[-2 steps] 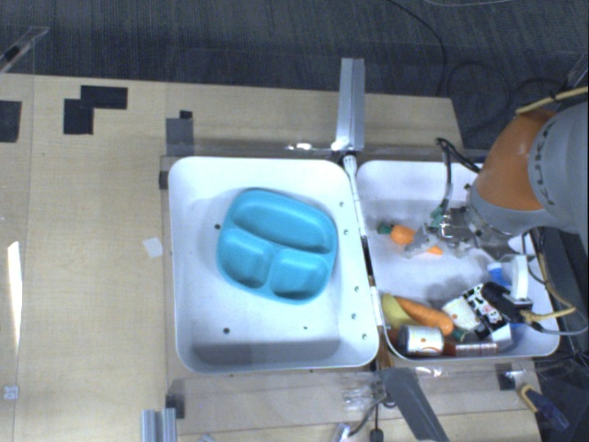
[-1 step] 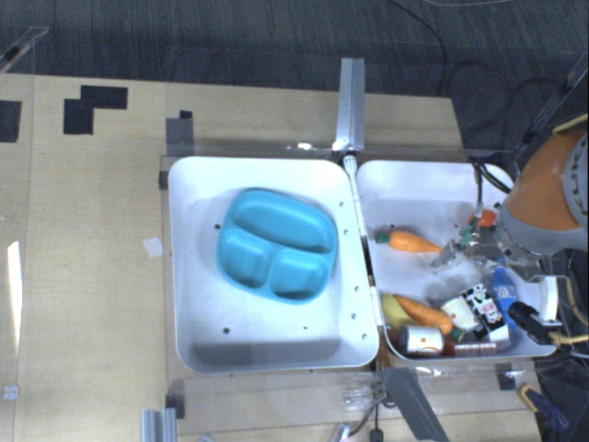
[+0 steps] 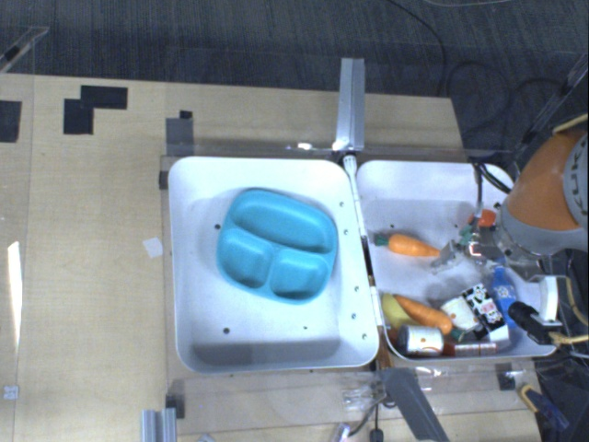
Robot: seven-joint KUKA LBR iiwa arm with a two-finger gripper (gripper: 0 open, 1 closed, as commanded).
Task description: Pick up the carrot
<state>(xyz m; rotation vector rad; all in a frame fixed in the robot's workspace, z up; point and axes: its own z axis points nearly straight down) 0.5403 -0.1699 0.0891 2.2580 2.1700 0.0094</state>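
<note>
The carrot (image 3: 412,245) lies in the right bin (image 3: 414,187), near its left wall, stem end pointing left. The gripper (image 3: 451,254) sits just right of the carrot's tip, close but not around it; whether its fingers are parted or closed cannot be told. A second carrot (image 3: 424,313) lies lower among clutter, and a blue tray (image 3: 275,244) occupies the left bin (image 3: 198,274).

Your arm (image 3: 552,191) reaches in from the right, its orange band high above the wrist. The gripper (image 3: 448,254) hangs low, pointing left; you can't make out how it stands.
</note>
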